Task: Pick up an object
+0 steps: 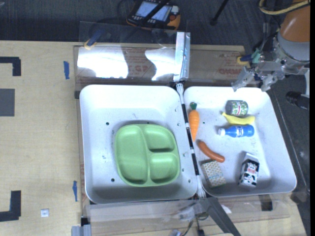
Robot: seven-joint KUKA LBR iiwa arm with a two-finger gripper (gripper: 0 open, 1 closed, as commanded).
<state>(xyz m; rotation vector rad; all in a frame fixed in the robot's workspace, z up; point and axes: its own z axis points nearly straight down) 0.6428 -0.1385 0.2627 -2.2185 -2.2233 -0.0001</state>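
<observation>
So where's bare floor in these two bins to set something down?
Left bin: bare white all around the green divided plate, widest along the far wall. Right bin: crowded; can, banana, bottle, carrot, sausage, sponge and carton leave only a strip down the right wall and the far left corner.

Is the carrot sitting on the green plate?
No, the carrot lies in the right bin, while the green plate is in the left bin.
</observation>
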